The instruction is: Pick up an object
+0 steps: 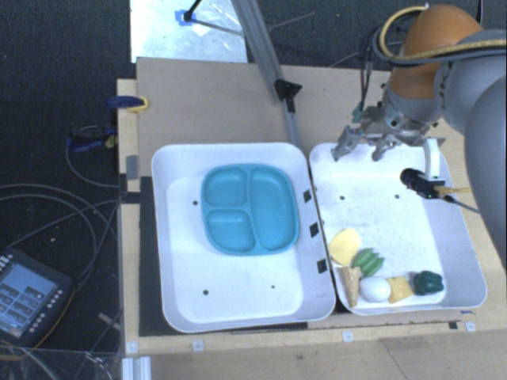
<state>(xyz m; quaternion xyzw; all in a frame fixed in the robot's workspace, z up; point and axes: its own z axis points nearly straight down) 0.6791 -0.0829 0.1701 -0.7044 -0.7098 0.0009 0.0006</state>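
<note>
The gripper [364,146] hangs over the far edge of the right bin [455,236], at the top of that bin as the camera sees it. Its two fingers are spread apart, pointing down and a little toward the left, and nothing is between them, so the jaws are released and empty.

The things to pick from all lie together in the near part of the same bin, well apart from the jaws. There is a yellow piece [344,246], a green pod-shaped piece [367,260] just beside it, a white egg-like object [375,290], a small cone-shaped item [349,281] touching or almost touching the egg, a yellow block [400,289] and a dark green object [428,282] at the right end of the group. The floor of the bin between the jaws and this group is bare.

So the relation that matters is simple: the objects lie toward the camera from the jaws, along the length of the bin, and a little lower in the picture on the left side. The yellow piece is the nearest to the jaws. The green pod lies with its long axis on a slant, from lower left to upper right; a grasp across its short side would probably fit best.

The left bin [178,252] carries a blue divided plate [249,209], which is not in the way. Both bins stand on the table [206,101].
</note>
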